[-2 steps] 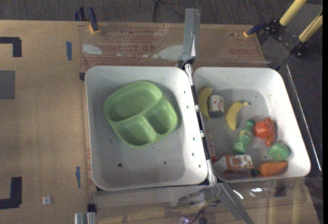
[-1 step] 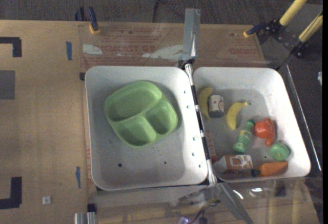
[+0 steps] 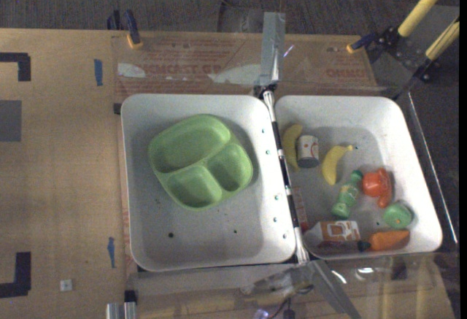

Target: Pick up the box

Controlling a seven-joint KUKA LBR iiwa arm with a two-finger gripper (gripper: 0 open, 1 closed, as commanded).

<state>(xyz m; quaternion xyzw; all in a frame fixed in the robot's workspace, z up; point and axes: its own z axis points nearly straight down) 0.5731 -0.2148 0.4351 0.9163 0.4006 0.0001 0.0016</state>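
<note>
1. Green divided plate (image 3: 201, 170) sits in the left bin (image 3: 146, 237); nothing there for me.
2. Right bin (image 3: 423, 186): the box (image 3: 336, 231), a small orange carton, lies flat near the front-left corner, just beside an orange carrot (image 3: 388, 239).
3. Its long axis runs left-right along the front wall.
4. I judge a descent from above best, closing across the short sides, clear of the carrot.
5. My gripper's state I cannot tell.
</note>
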